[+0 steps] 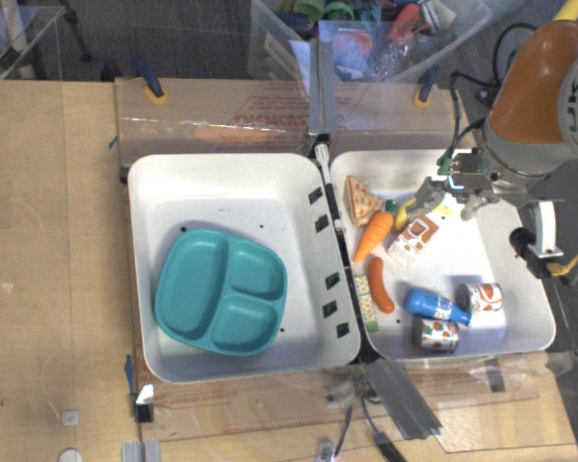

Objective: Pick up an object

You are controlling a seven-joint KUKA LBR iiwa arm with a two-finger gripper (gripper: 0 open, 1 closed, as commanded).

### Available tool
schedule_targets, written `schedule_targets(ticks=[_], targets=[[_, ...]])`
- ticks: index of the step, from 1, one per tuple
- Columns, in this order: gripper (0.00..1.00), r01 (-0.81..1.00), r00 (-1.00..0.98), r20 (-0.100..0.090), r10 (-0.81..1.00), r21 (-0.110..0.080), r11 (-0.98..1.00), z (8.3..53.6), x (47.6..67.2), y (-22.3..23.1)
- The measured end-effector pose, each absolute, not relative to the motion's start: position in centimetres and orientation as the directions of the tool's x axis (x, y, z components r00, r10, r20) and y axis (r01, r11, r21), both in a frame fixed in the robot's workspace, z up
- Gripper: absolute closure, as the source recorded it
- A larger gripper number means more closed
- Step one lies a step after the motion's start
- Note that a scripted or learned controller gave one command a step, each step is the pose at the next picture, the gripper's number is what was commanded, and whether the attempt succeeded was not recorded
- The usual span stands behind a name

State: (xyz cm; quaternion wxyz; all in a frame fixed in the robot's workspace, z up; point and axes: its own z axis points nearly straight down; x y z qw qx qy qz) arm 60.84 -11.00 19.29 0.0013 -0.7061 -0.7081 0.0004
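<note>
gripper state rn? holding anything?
Gripper: over the right bin, above the small white and orange carton. Open or closed cannot be told, and nothing is visibly held.

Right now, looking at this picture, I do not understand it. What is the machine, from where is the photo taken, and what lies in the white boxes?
One camera looks down at a slant on a bench. The grey and orange robot arm reaches in from the right; its gripper hovers over the right bin. I cannot see anything held between its fingers. That bin holds toy food: a carrot, a sausage, a pizza slice, a small carton, a blue bottle and two cans. The left bin holds a teal divided plate.
</note>
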Motion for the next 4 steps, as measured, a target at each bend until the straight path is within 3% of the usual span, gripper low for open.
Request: schedule_targets(ticks=[1, 2, 3, 4], targets=[[0.00, 1.000, 0.002, 0.000, 1.000, 0.001, -0.002, 10.4, 63.8, -9.9], [0.00, 0.992, 0.126, 0.001, 0.992, 0.012, -0.126, 9.0, 60.5, -9.5], [1.00, 0.992, 0.128, -0.002, 0.992, 0.013, -0.128, 10.0, 60.6, -9.7], [1.00, 0.981, 0.196, -0.001, 0.981, -0.001, -0.196, 18.5, 64.3, -5.0]])
